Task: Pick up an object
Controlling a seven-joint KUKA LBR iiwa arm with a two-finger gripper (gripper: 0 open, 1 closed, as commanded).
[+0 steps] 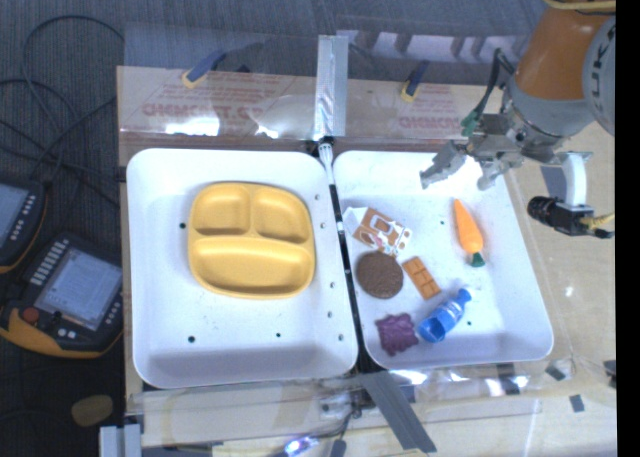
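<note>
I am hanging my claw [462, 173] over the far end of the right bin [525, 275], up at about one o'clock of that bin, and I am keeping its two fingers [437, 171] spread wide with nothing between them. My grey arm with its orange band [562, 55] is reaching in from three o'clock. Below my claw, the things to pick are lying on the bin floor: an orange carrot [468, 230] is sitting just toward five o'clock of my fingertips, apart from them, pointing its green tip toward six. A white and orange patterned packet [379, 230] is lying near the bin's nine o'clock side, with a round brown cookie [380, 274] just at its six o'clock and a small orange waffle piece [421, 277] beside the cookie at three o'clock. A blue bottle [443, 316] and a purple lump [396, 332] are resting near the six o'clock edge, close together. In the left bin [160, 275] a yellow divided plate [251, 239] is sitting near the middle. Both bins are standing side by side on the desk [140, 105].
</note>
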